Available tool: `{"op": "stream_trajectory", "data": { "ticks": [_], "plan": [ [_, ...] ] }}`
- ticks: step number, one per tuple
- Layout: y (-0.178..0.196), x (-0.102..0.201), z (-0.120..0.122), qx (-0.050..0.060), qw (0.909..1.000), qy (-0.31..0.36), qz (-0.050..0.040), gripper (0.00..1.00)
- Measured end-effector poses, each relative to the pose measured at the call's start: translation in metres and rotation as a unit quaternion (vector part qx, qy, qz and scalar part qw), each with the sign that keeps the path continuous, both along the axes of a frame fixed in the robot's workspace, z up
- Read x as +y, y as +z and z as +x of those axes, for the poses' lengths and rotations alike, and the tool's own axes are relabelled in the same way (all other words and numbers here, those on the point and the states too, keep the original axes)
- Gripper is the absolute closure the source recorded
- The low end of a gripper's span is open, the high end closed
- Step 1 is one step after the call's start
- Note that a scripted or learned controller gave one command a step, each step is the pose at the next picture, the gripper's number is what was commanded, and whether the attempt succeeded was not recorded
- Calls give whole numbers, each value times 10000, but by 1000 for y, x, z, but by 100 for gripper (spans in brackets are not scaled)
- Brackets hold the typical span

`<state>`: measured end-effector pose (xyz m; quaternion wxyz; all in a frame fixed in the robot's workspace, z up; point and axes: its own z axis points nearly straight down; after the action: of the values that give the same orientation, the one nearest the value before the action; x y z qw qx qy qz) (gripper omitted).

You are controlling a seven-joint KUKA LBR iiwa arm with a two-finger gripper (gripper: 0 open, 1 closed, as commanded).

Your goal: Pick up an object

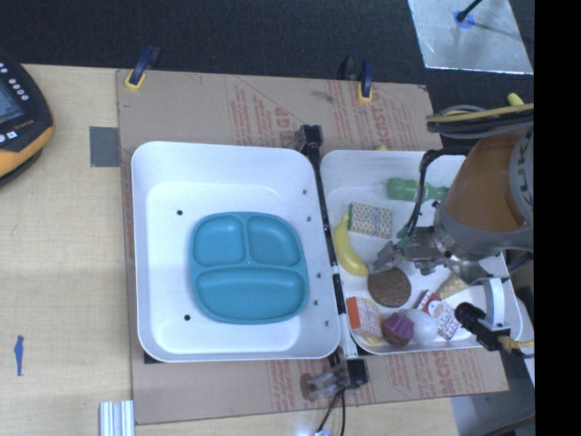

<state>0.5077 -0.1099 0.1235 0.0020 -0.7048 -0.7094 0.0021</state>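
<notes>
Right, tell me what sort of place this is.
Probably a robotics lab's grasping test bench: two white bins clamped onto cardboard, a teach pendant at the edge, and toy food like a banana beside the arm's gripper.

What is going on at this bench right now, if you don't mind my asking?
The grey and orange arm reaches in from the right over the right bin, with its gripper low among the clutter, just above a round brown disc. Around it lie a yellow banana, a patterned packet, a green object and a purple piece. Nothing is visibly held. The left bin holds a blue divided plate.
</notes>
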Motion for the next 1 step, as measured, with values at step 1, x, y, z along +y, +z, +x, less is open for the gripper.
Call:
{"op": "stream_trajectory", "data": {
  "ticks": [1],
  "plan": [
    [-3, 4, 94, -53, 10000, 2, -2, 0]
  ]
}}
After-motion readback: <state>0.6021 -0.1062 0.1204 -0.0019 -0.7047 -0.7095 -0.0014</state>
